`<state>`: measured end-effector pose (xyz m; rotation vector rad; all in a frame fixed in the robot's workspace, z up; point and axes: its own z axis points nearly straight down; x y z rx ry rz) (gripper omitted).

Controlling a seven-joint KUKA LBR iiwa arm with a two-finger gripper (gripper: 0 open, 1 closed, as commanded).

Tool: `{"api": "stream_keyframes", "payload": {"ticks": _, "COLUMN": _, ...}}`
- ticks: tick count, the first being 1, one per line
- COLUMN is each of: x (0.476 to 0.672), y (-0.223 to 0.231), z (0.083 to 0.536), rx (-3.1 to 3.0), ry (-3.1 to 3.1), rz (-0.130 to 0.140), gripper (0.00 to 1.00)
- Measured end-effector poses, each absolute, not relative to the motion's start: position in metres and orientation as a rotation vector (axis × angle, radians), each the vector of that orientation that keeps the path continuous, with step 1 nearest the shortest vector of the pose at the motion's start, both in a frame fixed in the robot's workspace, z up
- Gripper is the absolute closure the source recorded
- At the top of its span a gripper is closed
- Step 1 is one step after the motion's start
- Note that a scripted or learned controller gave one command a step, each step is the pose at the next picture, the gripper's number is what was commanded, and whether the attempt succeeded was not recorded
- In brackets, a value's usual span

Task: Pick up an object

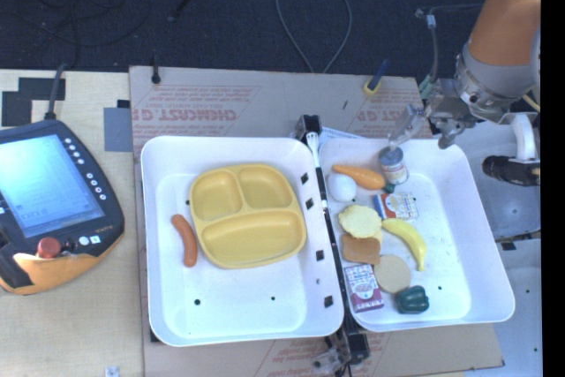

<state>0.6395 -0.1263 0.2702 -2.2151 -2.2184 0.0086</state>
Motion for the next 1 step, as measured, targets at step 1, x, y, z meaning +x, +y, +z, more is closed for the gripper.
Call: {"api": "stream_keyframes", "payload": {"ticks": 1, "x": 0.5815, "y": -0.1265, "z": 0.1660, "rx": -2.215, "ry": -2.215, "rz": 0.010, "gripper": 0.00}}
